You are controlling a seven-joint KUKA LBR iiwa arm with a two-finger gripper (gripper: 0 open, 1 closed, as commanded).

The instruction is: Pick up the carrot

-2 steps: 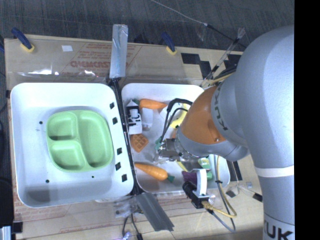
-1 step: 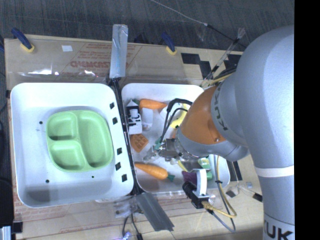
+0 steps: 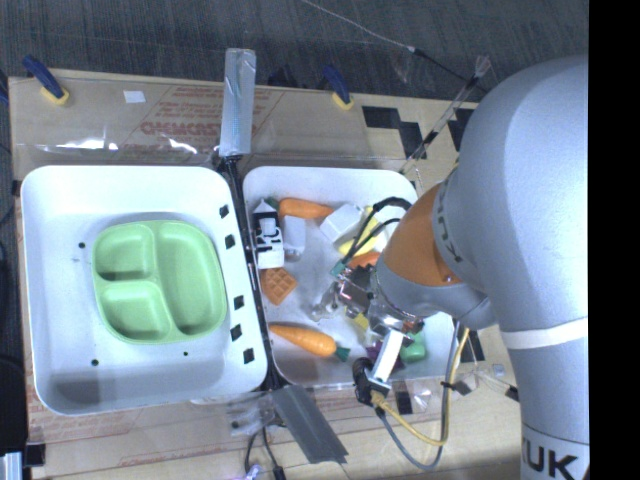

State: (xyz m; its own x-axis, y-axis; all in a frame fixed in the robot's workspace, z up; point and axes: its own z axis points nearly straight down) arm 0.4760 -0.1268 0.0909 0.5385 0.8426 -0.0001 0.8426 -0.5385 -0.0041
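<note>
Two carrots lie in my right bin (image 3: pixel 300 180): one (image 3: pixel 303 339) along its near edge, beside my lowered gripper (image 3: pixel 350 298), whose grip state I cannot tell.

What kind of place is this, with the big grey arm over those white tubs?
Probably a robotics test bench: a robot arm reaching over two white bins, toy food like a carrot, and clamps holding things down.

Two white bins are seen side by side. A green divided plate (image 3: pixel 158 281) is held in the left bin (image 3: pixel 45 198). In the right bin (image 3: pixel 300 180), two carrots (image 3: pixel 303 340) (image 3: pixel 306 209), a waffle piece (image 3: pixel 279 286) and the arm's wrist (image 3: pixel 425 253) are seen.
</note>
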